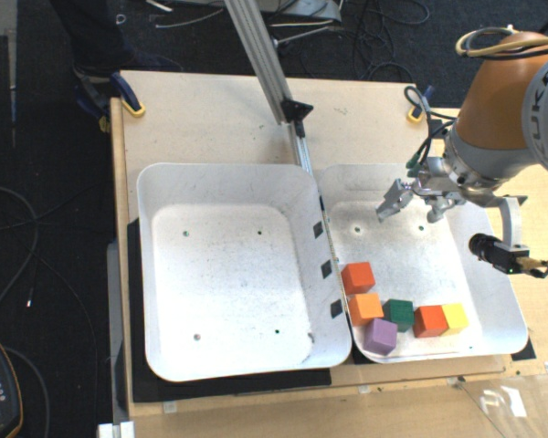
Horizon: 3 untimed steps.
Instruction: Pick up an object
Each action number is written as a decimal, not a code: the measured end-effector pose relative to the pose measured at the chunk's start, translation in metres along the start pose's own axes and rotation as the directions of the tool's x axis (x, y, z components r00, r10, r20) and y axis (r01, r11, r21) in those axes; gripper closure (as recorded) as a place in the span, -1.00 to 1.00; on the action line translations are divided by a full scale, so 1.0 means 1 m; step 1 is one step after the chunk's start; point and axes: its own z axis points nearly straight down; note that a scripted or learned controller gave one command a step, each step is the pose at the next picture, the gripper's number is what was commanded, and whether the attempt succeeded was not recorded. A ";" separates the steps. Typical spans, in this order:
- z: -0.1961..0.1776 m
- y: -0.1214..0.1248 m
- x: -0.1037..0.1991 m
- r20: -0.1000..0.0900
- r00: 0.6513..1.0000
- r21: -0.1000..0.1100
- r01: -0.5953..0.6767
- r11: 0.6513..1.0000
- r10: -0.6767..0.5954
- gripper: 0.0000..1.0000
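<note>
Jaws (414, 204) spread wide, nothing between them, over the upper part of the right bin (493, 336); the blocks, two orange (358, 276), green (400, 313), purple (380, 336), red (430, 320), yellow (455, 317), cluster well below them.

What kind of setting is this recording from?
Probably a robotics lab bench: a KUKA arm reaches over two white bins, coloured blocks lie in the right bin, and loose cables run over the dark floor.

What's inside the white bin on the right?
The right bin holds six blocks near its front edge: two orange, a green, a purple, a red-orange and a yellow. The gripper hangs above, covering some floor.
</note>
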 end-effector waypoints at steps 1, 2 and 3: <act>-0.094 -0.021 -0.001 0.002 1.000 -0.009 0.003 1.000 -0.003 -1.00; -0.088 0.027 -0.022 0.004 1.000 -0.004 0.003 1.000 -0.003 -1.00; -0.208 0.011 -0.006 0.003 1.000 -0.010 0.005 1.000 -0.005 -1.00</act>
